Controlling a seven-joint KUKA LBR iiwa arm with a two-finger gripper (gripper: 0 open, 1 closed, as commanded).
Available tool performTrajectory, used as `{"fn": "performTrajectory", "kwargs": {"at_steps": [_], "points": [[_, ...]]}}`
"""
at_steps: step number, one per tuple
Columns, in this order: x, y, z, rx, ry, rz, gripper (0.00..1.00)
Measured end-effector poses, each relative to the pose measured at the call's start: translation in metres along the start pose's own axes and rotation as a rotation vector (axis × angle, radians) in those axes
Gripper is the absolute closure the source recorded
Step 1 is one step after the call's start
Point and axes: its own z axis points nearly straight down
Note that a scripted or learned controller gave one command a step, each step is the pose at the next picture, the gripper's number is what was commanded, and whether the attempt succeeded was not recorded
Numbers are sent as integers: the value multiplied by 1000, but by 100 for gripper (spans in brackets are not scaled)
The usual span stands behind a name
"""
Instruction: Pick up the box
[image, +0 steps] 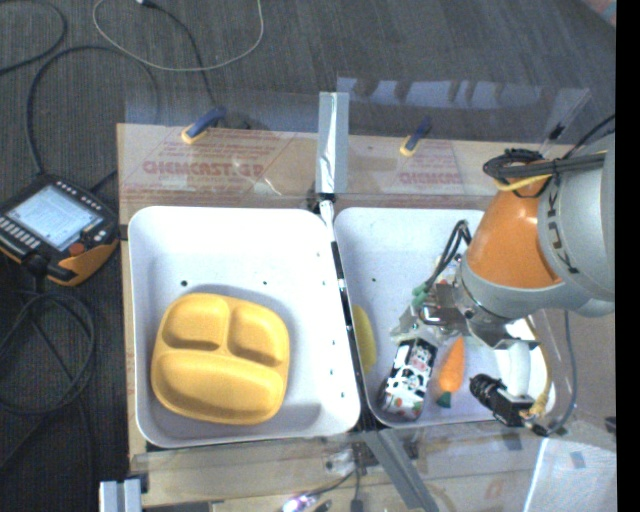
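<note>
The box (408, 376) is a small carton with black and white cow patches. It lies near the front edge of the right bin (390, 250). My gripper (424, 314) hangs just above and behind the box's top end, under the orange wrist band. The box rests on the bin floor, and nothing shows it being held.
An orange carrot (452, 367) lies right beside the box, under the wrist. A yellow piece (366, 335) leans on the right bin's left wall. A white object (519, 366) sits at the bin's right front. The left bin (150, 240) holds a yellow divided tray (221, 357).
</note>
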Motion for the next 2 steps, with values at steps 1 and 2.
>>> {"fn": "performTrajectory", "kwargs": {"at_steps": [1,2], "points": [[-20,1,0,1,-2,188,100],[-29,2,0,1,-4,118,100]]}}
